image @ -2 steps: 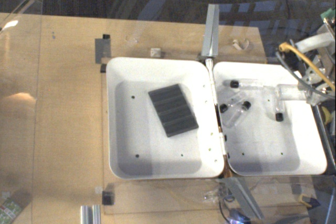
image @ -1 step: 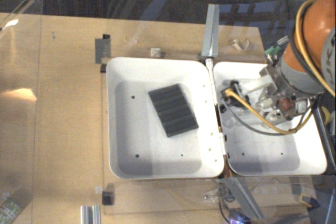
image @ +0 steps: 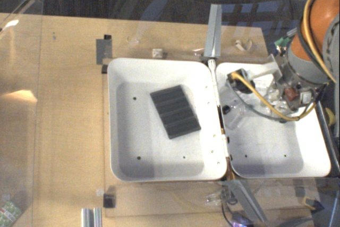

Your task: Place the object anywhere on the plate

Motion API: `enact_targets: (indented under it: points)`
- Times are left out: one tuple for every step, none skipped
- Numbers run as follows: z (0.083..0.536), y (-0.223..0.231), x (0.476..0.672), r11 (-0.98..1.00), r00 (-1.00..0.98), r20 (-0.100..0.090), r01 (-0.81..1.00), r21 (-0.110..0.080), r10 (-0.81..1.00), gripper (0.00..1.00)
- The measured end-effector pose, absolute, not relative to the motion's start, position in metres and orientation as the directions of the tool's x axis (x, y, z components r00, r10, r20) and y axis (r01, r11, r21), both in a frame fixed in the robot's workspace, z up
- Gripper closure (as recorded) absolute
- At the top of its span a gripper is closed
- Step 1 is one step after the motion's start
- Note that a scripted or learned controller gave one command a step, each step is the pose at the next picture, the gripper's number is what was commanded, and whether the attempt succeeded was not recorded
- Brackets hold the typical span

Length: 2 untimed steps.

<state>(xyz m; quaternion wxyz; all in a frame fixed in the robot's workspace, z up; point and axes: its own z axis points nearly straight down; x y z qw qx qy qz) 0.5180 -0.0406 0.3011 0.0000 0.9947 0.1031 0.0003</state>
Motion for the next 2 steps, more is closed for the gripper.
enact_targets:
  points:
    - [0.278, -0.089, 0.565, -0.975, 0.975, -0.001, 0.223, 0.001, 0.223, 1.00]
    - [0.247, -0.116, 0.614, -0.969, 0.969, -0.001, 0.248, 0.000, 0.248, 1.00]
